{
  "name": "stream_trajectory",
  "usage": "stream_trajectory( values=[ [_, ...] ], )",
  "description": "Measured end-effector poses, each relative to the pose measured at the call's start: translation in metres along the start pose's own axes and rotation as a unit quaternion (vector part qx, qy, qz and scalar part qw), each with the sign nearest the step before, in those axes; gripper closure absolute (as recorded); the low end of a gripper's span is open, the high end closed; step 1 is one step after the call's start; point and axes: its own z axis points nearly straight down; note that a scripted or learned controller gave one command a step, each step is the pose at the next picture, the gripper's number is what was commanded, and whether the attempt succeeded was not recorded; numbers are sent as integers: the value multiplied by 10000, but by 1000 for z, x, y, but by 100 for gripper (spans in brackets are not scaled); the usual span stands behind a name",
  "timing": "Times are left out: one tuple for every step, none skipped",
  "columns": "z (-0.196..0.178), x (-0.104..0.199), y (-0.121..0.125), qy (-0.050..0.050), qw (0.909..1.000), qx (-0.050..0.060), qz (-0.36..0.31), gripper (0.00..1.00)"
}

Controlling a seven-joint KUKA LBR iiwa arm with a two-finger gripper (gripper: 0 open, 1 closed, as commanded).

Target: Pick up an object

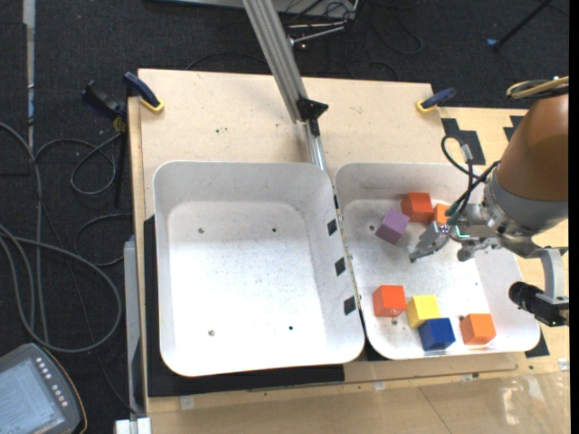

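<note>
Hovering gripper — purple block just beside it.

Two shallow white bins sit side by side on the counter. The left bin has only dark specks on its floor. In the right bin lie a purple block, an orange block just beside it, and nearer the front rim an orange-red cube, a yellow cube touching a blue cube, and another orange cube. The grey arm reaches in from the right; its gripper hangs over the bin's middle, close to the purple block.
</note>
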Motion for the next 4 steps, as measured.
stream_trajectory(
  values=[
    [-2, 0, 1, -7, 10000, -28, 8, 0],
    [42, 4, -1, 0, 10000, -2, 11, 0],
    [85, 7, -1, 1, 10000, -1, 11, 0],
    [113, 7, -1, -7, 10000, -21, 12, 0]
  ],
)
